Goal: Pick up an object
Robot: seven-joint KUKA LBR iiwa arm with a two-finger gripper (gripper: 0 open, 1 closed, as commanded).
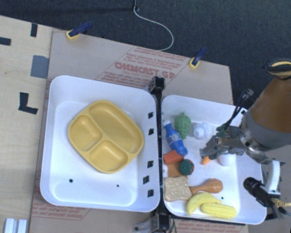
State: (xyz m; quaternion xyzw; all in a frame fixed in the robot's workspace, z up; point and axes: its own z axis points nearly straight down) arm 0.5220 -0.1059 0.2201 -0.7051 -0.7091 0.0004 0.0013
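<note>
The right bin [250, 185] holds several toy foods: a green vegetable [183, 124], a small white piece [200, 130], a blue bottle [175, 138], an orange-red piece [173, 157], a dark green ball [185, 167], a slice of toast [176, 189], a drumstick [207, 185], a banana [196, 202] and a corn cob [218, 210]. My gripper [212, 150] hangs low over the middle of this bin, just right of the blue bottle. A tiny orange bit [205, 160] lies right below it. I see nothing clearly held in it.
The left bin [65, 99] bears a yellow divided plate [106, 136]. A black clip divider [155, 143] joins the two bins. The grey and orange arm [280, 109] covers the right bin's far right corner. A white object [226, 159] sits beside the gripper.
</note>
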